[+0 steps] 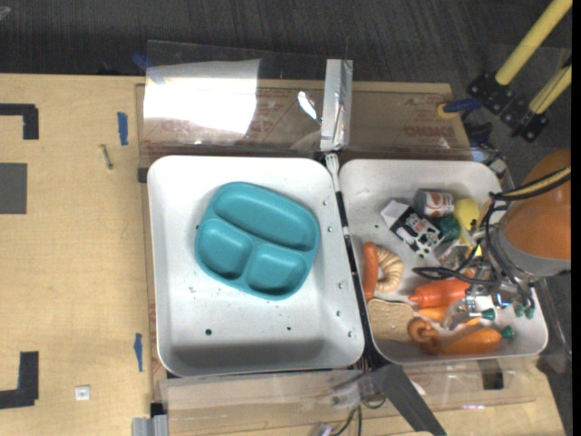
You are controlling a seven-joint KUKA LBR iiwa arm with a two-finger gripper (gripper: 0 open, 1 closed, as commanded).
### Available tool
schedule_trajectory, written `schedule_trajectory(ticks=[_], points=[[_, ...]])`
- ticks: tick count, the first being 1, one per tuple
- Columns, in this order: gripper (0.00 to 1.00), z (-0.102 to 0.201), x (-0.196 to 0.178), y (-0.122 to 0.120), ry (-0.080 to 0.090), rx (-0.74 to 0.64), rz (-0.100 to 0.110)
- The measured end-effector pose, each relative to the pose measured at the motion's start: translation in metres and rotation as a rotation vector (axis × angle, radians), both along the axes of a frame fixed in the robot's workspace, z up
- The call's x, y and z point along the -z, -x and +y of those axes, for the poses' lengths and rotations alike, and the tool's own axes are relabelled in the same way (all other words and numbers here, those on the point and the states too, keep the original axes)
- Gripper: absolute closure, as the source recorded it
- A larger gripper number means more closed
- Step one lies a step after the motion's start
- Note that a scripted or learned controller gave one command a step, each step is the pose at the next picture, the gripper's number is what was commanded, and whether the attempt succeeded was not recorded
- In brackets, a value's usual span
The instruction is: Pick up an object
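Low over the near right corner of the shallow white right-hand bin [363, 184], the claw [481, 309], with grey metal parts and cables crowding around it. Under and beside it, a heap of orange plastic carrot-like toys [445, 293] and an orange rounded piece [472, 341] along the near wall. Whether apart or together, impossible to tell from this slant; nothing visibly between the tips.

Best done, by judgement, by settling on one piece rather than the pile: straight down onto the topmost orange toy, across its narrow width, then straight up and clear of its neighbours. Risk of nudging the heap or pinching two pieces at once.

Further along the same bin: a beige ring-shaped toy like a bagel [388, 269], a slim red-orange stick [370, 266], a small black-and-white printed box [416, 228], a small red-and-white can [437, 202], a yellow rounded toy [466, 214].

In the shallow white left-hand bin [182, 334], a teal plastic divided tray [257, 237], well apart from the action.

Hard to make out: the tips themselves, contact with any toy, and where one orange piece ends and the next begins. Arm cut off at the right; orange band [543, 225] partly in frame.
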State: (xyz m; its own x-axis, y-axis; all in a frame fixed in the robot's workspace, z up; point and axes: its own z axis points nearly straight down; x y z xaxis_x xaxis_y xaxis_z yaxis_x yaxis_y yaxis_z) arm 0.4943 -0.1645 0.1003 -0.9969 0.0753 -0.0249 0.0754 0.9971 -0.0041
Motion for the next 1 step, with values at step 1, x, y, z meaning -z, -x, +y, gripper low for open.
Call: schedule_trajectory(ticks=[1], points=[[1.00, 0.0422, -0.1481, -0.0061, -0.002, -0.083, 0.009]])
